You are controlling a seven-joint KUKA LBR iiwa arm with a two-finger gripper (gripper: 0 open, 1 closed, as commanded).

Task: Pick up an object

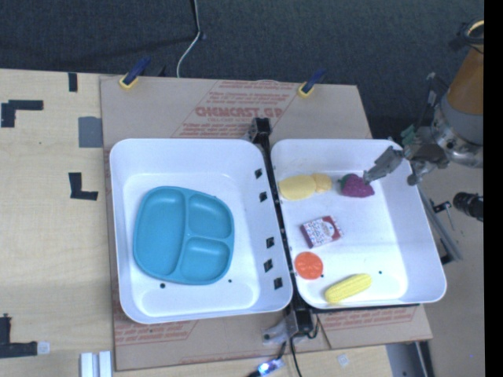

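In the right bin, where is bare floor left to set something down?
Right bin: bare floor right of the red packet and above the corn. Crowded along the top, where yellow squash, purple item and gripper sit close together.

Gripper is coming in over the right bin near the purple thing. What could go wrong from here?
The gripper sits at the right bin's upper right, beside the purple object. That object is small and rounded, so it may slip or get nudged rather than grasped. The yellow object lies close to its left, so a push could knock them together. The bin wall is also near the gripper, so a descent might clip it.
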